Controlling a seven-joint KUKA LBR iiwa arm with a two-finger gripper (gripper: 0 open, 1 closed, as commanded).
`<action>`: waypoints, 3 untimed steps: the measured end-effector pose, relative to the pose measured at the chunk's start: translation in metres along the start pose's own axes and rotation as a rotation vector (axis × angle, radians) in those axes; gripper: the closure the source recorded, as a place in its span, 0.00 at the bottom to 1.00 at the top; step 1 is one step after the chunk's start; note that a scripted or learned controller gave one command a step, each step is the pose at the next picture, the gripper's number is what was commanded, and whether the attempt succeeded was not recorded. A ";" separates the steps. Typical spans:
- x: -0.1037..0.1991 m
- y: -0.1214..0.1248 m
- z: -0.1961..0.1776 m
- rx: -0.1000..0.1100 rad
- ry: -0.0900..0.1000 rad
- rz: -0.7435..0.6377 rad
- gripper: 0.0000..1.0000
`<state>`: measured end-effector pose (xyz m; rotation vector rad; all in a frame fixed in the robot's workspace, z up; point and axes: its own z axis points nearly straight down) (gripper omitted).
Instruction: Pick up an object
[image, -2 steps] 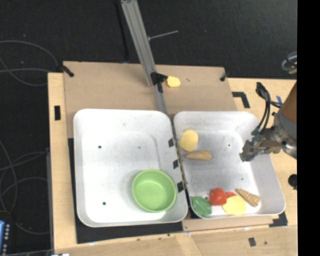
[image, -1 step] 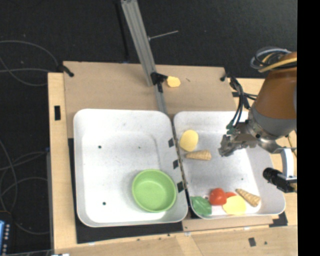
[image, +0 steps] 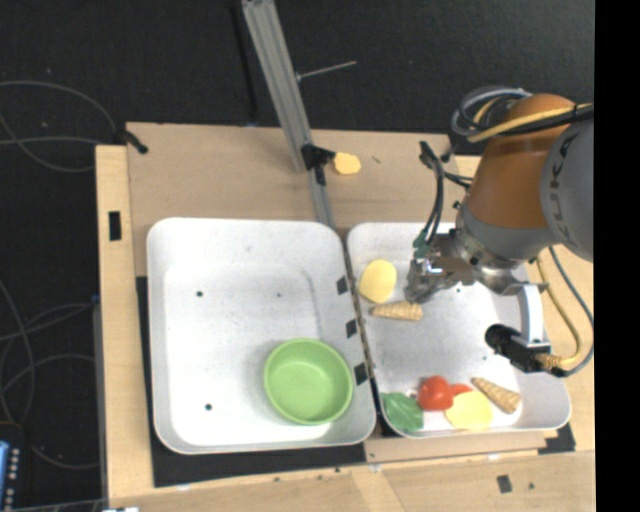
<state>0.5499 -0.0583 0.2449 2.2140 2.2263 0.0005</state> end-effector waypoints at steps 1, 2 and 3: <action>0.044 0.023 -0.008 -0.001 0.002 -0.002 1.00; 0.096 0.037 -0.014 0.000 0.003 -0.003 1.00; 0.144 0.055 0.001 0.001 0.001 -0.001 1.00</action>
